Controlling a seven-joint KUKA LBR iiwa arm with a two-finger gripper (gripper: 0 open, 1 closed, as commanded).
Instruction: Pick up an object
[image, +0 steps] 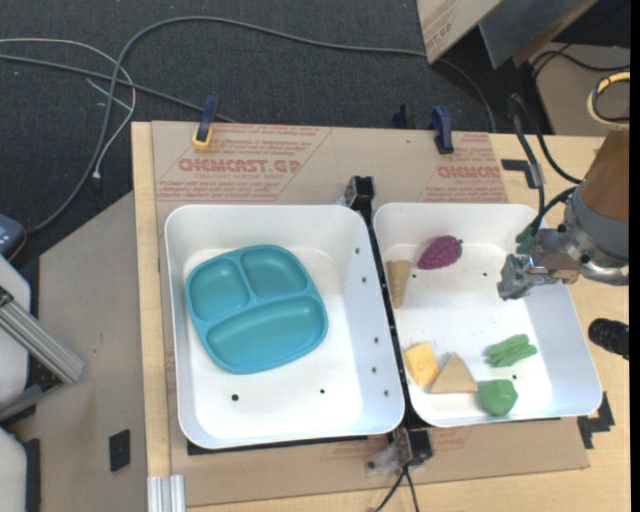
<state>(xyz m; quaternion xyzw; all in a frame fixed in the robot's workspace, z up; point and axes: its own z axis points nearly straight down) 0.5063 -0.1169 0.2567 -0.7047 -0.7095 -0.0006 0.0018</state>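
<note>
Reaching is the step I think is going on, since the gripper hangs over the right bin with how its fingers stand too hard to tell, near the green toy, above a wooden bench on dark carpet.

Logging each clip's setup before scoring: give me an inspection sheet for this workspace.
Surface: bench with left bin and right bin side by side.
Job's things: right bin holds grapes, wedge, cheese, sandwich, beans, green lump.
Clutter: teal plate in left bin.
Gripper: gripper over right bin's right side, nothing seen held.
Cables: cable on floor.
Surroundings: clamps.
</note>
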